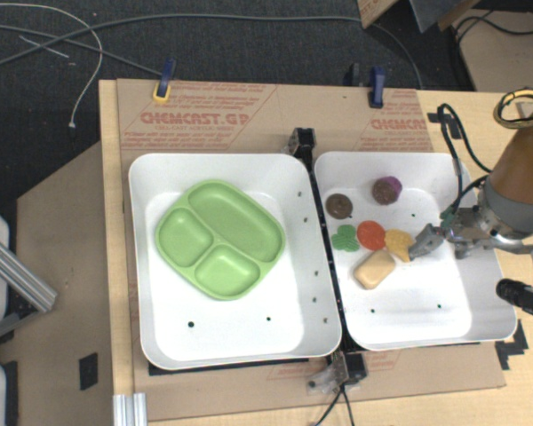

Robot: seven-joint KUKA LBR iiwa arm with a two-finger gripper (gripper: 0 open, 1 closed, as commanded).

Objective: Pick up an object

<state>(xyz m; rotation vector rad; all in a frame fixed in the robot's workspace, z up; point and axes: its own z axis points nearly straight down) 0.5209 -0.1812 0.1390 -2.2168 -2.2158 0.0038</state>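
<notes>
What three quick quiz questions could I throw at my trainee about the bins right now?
1. True or false: the green divided plate lies in the right bin.
2. Which item lies farthest toward the back of the right bin: A the purple ball, B the tan piece, C the red piece?
3. How many compartments does the plate have?

Key
1. False; it lies in the left bin.
2. A.
3. Three.

The gripper sits beside the yellow piece, with nothing visibly held.
</notes>
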